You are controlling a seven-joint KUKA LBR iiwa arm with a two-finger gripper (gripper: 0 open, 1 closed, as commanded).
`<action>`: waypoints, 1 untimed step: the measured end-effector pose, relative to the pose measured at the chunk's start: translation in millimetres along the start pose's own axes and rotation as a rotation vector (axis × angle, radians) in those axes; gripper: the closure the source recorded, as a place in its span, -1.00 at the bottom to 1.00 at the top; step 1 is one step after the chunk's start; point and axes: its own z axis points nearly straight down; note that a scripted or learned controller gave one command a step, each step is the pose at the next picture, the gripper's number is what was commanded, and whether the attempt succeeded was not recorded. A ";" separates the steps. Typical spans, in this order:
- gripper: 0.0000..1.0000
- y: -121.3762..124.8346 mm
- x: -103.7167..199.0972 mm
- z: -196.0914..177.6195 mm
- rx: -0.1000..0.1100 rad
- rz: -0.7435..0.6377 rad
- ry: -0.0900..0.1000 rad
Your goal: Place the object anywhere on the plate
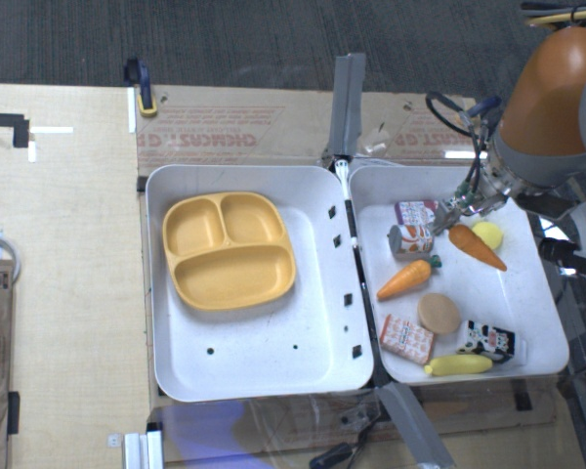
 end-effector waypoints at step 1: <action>1.00 73.7 42.4 -108.6 -0.001 -0.092 -0.001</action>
